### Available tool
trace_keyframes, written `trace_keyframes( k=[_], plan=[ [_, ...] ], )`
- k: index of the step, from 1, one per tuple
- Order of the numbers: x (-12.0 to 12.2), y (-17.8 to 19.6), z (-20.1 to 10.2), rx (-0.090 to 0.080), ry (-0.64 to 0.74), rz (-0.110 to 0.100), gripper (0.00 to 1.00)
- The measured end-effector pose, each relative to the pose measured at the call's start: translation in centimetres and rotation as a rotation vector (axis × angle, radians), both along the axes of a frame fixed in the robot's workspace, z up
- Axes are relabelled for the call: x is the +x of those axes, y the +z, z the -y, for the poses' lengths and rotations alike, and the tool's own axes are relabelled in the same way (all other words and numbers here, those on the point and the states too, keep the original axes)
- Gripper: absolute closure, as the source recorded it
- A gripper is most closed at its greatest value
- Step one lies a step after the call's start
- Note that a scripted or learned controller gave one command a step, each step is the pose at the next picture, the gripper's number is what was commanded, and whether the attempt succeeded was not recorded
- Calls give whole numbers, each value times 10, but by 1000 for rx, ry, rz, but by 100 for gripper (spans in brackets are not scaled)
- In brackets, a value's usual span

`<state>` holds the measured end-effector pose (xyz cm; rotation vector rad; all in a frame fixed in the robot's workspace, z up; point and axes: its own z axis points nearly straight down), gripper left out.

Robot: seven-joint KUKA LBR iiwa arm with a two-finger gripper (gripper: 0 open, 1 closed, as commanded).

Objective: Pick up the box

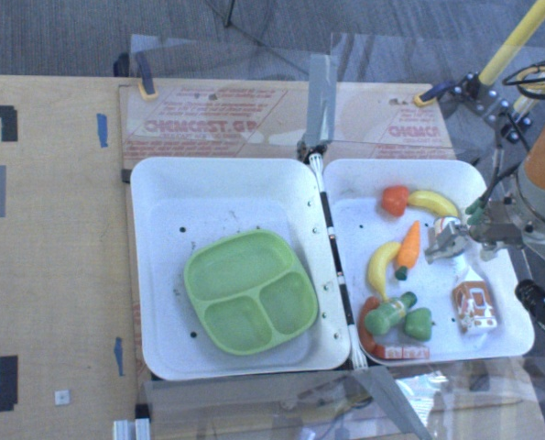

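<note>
The box (pixel 474 306) is a small orange and white carton lying near the front right corner of the right bin (pixel 345 183). My gripper (pixel 447 242) reaches in from the right and hovers over the bin, a little behind and left of the box, just in front of a yellow banana (pixel 434 202). Its fingers stand open with nothing between them. A gap of bare bin floor separates it from the box.
The right bin also holds an orange-red tomato (pixel 395 200), a carrot (pixel 408 248), a second banana (pixel 380 267), a green bottle (pixel 387 313) and a green pepper (pixel 419 324). A green divided plate (pixel 250 290) lies in the left bin (pixel 162 200).
</note>
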<state>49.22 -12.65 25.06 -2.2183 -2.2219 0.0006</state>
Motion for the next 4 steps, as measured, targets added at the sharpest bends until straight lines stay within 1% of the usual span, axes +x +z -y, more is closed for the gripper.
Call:
trace_keyframes(
  k=[1, 2, 3, 4],
  plan=[
    [15, 33, -20, -2, -21, 4, 0],
    [-13, -67, -107, -1, 14, 0, 0],
    [70, -16, -62, -2, 79, 4, 0],
    [68, -47, -56, 0, -22, -1, 0]
  ],
)
